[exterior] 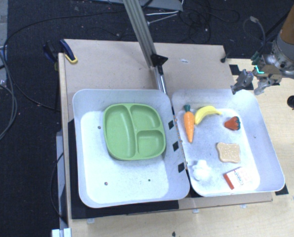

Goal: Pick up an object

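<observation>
My claw (250, 83) hangs released and holding nothing, over the far right corner of the right-hand shallow white bin (265, 147) on the desk. The nearest thing to pick is the small red strawberry-shaped toy (232, 123), which lies in that bin nearer the camera and slightly left of my claw. The curved yellow toy banana (206, 113) sits further left, its long axis running left to right.

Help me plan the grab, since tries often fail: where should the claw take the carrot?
Across the carrot's thicker orange part, just below the green top, coming straight down. It lies flat and lengthwise, with the banana close beside its top end.
</observation>
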Robot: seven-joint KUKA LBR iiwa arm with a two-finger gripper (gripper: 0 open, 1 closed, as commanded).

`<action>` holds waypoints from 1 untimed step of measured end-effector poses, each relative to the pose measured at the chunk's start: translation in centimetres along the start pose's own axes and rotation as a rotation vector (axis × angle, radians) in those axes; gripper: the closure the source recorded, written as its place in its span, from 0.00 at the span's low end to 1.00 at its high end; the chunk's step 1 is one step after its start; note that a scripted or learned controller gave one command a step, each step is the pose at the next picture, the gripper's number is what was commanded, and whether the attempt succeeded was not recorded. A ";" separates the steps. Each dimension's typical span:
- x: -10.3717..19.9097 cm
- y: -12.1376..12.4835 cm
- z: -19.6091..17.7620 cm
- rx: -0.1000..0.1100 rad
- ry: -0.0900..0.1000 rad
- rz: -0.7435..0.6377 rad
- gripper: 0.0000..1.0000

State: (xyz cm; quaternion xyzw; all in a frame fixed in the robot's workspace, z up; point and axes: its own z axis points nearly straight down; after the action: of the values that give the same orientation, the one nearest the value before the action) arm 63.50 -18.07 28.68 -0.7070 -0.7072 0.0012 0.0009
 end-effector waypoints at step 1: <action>0.0 0.1 -0.2 -0.003 -0.001 -0.001 0.00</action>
State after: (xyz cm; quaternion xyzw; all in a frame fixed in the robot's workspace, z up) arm 63.57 -18.06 28.86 -0.7068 -0.7074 0.0002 -0.0006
